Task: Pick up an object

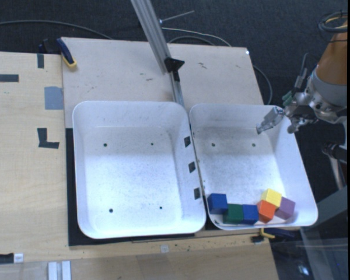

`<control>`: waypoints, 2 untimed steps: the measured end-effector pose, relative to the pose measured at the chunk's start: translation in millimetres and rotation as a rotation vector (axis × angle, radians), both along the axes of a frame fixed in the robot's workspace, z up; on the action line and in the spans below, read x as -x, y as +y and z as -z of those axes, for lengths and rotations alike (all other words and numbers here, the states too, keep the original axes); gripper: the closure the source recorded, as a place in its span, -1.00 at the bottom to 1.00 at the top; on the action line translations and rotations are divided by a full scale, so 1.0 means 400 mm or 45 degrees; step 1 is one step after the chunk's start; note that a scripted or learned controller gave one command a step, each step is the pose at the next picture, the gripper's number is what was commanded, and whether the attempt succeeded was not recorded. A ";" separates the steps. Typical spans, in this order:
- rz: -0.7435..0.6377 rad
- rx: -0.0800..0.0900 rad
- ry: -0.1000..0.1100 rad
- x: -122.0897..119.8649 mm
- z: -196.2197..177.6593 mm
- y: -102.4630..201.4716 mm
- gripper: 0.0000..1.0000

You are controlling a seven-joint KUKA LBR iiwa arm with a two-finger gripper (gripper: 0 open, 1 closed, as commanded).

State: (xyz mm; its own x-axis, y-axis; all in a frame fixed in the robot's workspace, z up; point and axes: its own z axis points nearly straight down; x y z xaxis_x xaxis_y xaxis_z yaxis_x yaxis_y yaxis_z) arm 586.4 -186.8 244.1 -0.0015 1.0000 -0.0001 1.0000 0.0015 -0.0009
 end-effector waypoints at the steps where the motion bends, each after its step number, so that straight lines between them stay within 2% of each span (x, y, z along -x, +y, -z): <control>1: -0.001 0.002 -0.006 -0.076 -0.068 -0.056 -1.00; 2: -0.008 -0.003 -0.002 -0.005 -0.123 0.129 -1.00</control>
